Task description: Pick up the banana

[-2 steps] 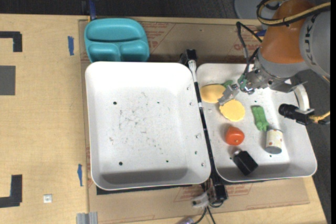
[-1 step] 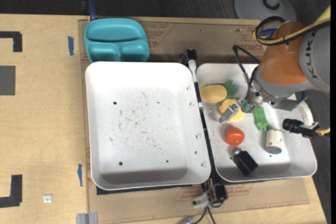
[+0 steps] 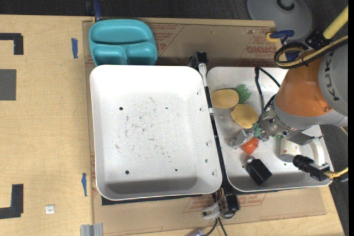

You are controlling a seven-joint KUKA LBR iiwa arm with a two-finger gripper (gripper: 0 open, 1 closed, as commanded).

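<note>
End effector (image 3: 247, 140) low in rt bin (image 3: 276, 182) (near yellow pieces (image 3: 244, 115)).

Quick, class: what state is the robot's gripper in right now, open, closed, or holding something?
Gripper: cannot be told; it hangs low over the right bin, beside an orange-red item, and the arm's wrist blocks the view.

Bright even overhead light, soft shadows, mild glare on white bins (image 3: 149, 130), slightly soft focus.
</note>
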